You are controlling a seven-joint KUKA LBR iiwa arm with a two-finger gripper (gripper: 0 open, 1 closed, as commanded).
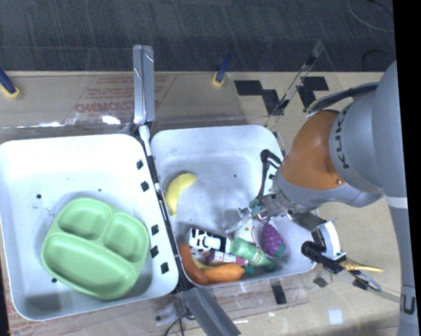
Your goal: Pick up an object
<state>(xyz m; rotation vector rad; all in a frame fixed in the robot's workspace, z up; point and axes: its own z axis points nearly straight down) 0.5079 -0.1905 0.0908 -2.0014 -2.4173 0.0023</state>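
The gripper [256, 212] reaches down into the right bin [216, 145] near its right wall, and its fingers are too small and dark against the clutter to tell whether they stand open or closed; nothing can be made out between them. Just below the gripper lies a purple object [272, 238], near it but not clearly touching. To the left of that sits a green item [246, 250] and a black-and-white patterned package [205, 241], all crowded together along the near edge of the bin. An orange carrot [213, 273] lies along the near wall, touching the pile. A yellow banana [178, 191] rests apart from the heap, further back and against the bin's left side.

The grey arm [372, 151] with its orange band [315, 162] enters from the right and bends over the bin's right rim.

In the left bin [22, 171], a green divided tray [93, 247] lies on the floor, toward the near side. Both bins sit on a tan bench [189, 82].
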